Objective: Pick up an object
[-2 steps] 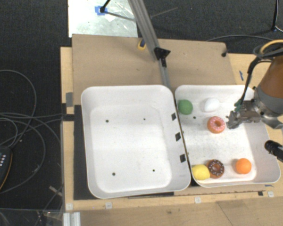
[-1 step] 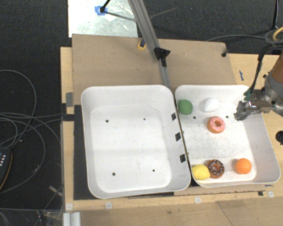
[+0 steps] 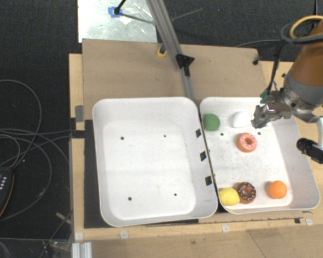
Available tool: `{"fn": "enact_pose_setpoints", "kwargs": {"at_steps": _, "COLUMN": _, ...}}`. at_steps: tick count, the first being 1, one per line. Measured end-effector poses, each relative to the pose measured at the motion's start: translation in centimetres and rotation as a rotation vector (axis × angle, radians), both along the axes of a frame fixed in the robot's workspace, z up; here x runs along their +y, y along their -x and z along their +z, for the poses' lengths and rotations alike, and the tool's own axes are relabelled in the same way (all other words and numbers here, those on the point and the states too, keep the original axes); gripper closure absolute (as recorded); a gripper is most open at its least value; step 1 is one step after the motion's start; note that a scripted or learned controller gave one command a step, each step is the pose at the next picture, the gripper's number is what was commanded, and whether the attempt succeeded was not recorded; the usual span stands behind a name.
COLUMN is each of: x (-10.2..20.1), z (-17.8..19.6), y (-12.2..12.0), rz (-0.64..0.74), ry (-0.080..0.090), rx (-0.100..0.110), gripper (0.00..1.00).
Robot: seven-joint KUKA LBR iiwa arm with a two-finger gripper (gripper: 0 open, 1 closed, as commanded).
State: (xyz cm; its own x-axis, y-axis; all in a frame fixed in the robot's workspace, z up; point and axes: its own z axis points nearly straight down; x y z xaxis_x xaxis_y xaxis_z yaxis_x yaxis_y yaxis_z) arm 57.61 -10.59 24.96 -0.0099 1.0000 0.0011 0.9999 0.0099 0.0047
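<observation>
Looking down at a slant, the camera view shows a brown table [image 3: 124, 69] with two shallow white bins side by side. The left bin [image 3: 105, 117] takes the middle of the frame and the right bin [image 3: 296, 160] lies at the right. The grey arm with its orange band [image 3: 312, 58] comes in from the upper right, and its claw [image 3: 261, 117] hangs over the upper part of the right bin. I cannot tell if the claw is apart or together, and nothing is seen between its tips. A white object [image 3: 240, 119] lies just beside the claw, to its left, and a green ball [image 3: 211, 122] is further left near the bin wall. A pink donut [image 3: 247, 142] lies below the claw. Along the lower edge of this bin are a yellow fruit [image 3: 229, 196], a chocolate donut [image 3: 246, 192] touching it, and an orange ball [image 3: 278, 189] a little apart.
</observation>
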Motion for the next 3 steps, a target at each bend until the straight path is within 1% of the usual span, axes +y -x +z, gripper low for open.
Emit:
{"fn": "enact_pose_setpoints", "kwargs": {"at_steps": 1, "x": 4.3, "z": -0.8, "y": -2.6, "rz": 0.0, "ry": 0.0, "rx": 0.001, "gripper": 1.0}}
{"fn": "enact_pose_setpoints", "kwargs": {"at_steps": 2, "x": 9.6, "z": -0.9, "y": -3.5, "rz": 0.0, "ry": -0.001, "rx": 0.002, "gripper": 1.0}}
{"fn": "enact_pose_setpoints", "kwargs": {"at_steps": 3, "x": 15.3, "z": -1.1, "y": -4.8, "rz": 0.001, "ry": -0.001, "rx": 0.002, "gripper": 1.0}}
